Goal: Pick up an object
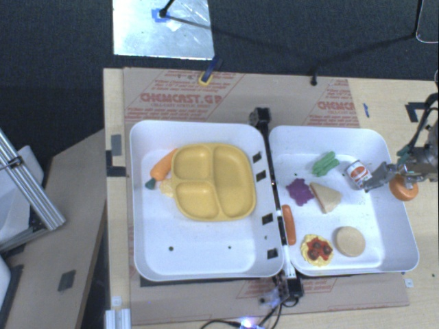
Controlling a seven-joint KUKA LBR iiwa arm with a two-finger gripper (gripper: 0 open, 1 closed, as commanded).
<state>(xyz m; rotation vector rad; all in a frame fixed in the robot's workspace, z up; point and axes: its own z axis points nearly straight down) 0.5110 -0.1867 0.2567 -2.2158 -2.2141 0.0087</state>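
Note:
The right bin point(391, 252) holds several toy foods: a green piece point(324, 162), a small red and white can point(355, 173), a purple piece point(299, 191), a tan wedge point(326, 197), a red sausage point(289, 224), a small pizza point(317, 249) and a round tan bun point(350, 241). My gripper point(375, 177) reaches in over the right side of this bin. Its tip is just right of the can, close to it or touching it. An orange round shape point(405, 189) sits below the wrist at the bin's right wall; whether it belongs to the arm is unclear.
The left bin point(147, 252) holds a yellow divided plate point(209, 181) with a carrot point(162, 164) against its left edge. A black divider point(269, 184) runs between the bins. A shiny metal sheet point(163, 19) lies beyond the bench.

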